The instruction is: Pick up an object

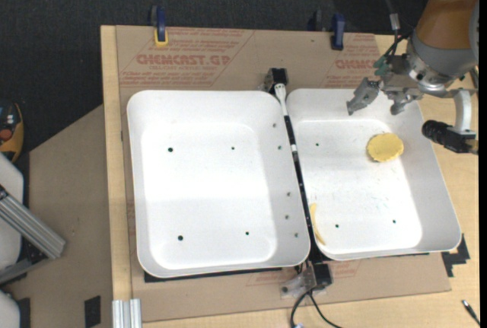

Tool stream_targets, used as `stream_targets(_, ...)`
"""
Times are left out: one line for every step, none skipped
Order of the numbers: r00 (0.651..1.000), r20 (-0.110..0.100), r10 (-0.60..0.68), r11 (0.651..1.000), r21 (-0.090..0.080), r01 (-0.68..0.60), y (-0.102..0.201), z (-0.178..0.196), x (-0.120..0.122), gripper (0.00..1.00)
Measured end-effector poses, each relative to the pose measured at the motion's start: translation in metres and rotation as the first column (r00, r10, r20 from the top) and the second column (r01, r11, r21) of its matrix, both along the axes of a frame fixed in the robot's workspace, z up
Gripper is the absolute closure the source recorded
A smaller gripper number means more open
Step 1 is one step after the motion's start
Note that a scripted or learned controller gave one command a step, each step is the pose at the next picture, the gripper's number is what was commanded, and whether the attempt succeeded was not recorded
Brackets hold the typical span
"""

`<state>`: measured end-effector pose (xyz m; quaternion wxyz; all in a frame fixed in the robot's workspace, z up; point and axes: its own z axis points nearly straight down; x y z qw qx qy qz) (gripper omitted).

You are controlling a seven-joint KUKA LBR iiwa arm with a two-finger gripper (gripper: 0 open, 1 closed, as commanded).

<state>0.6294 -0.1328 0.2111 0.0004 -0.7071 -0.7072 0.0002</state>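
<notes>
Item: right bin (426, 231), white, shallow, on the counter (228, 52).
Contents: one yellow disc (385, 147), round and flat, in the upper right part of the floor; one pale yellow piece (314, 224) against the left wall near the lower corner, partly hidden by the rim.
Item: left bin (141, 167), white, just beside the right bin.
Item: end effector (380, 97), over the upper edge of the right bin, fingers spread wide, nothing between them.
Relation: the disc lies just below the end effector in the view, toward the near side and a shade to the right, apart from both fingers. Being round, it offers no long axis. The pale piece lies well apart, so the disc is judged the likelier target.
</notes>
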Motion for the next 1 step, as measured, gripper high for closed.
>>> stream_targets(1.0,0.023,0.004,1.0,-0.004,-0.004,0.0253,0.1818,0.0059,0.0)
